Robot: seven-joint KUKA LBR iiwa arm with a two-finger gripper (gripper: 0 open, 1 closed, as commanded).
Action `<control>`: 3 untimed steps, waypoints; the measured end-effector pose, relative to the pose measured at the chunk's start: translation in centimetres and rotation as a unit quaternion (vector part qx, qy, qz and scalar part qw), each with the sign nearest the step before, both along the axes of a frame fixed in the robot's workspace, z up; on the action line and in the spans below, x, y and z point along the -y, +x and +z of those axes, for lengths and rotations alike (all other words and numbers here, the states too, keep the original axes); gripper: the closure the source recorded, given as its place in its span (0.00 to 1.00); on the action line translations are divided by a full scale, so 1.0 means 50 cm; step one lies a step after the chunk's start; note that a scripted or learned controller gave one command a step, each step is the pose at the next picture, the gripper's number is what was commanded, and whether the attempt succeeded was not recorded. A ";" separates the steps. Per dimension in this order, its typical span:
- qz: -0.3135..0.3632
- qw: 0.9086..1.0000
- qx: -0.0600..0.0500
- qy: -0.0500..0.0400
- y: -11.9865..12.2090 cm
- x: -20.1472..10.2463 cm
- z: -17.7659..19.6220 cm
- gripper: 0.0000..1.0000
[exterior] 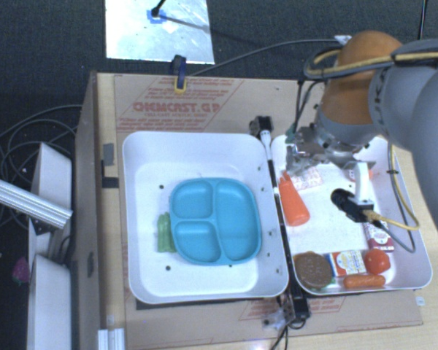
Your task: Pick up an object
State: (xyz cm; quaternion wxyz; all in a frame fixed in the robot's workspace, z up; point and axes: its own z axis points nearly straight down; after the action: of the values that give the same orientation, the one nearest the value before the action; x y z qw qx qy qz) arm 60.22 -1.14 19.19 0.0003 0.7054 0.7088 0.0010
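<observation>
My gripper [304, 160] hangs low over the back left corner of the right bin [416, 265]. Right beneath it lies a small white packet with red print [306, 180]. An orange carrot-shaped piece [293, 201] lies just in front, along the bin's left wall. At the bin's front sit a brown round patty [314, 268], a red and white packet [348, 261], a red tomato [377, 261] and an orange-red sausage [363, 281]. I see nothing held in the gripper.
The left bin [142, 195] holds a blue divided plate [215, 221] with a green piece [164, 233] at its left side. The grey arm [412, 86] crosses the back right of the right bin. A low wall [275, 210] separates the bins.
</observation>
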 end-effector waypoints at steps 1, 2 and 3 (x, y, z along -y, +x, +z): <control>-0.002 1.000 -0.001 -0.001 -0.037 0.018 -0.015 1.00; -0.002 1.000 -0.001 0.000 -0.074 0.050 0.007 1.00; 0.000 1.000 -0.001 0.000 -0.078 0.020 0.013 1.00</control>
State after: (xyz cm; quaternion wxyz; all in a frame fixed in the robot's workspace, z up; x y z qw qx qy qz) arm 56.32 -2.16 19.82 0.0000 0.7057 0.7086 0.0005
